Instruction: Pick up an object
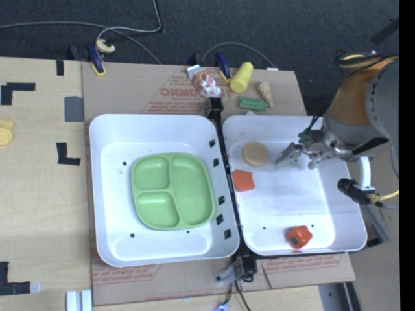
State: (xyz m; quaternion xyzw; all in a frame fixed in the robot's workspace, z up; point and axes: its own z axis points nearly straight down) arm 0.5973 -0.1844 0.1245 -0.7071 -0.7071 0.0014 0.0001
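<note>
Jaws stood spread and held nothing, with the gripper (297,155) low over the right bin (337,235).

Its fingers pointed toward nine o'clock, just beside a tan round piece (255,153). An orange block (243,181) lay at that piece's seven o'clock; a red pepper (299,236) sat at the bin's six o'clock edge.

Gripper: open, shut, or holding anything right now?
Gripper: fingers spread open, nothing between them, low in the right bin beside the tan round piece.
</note>
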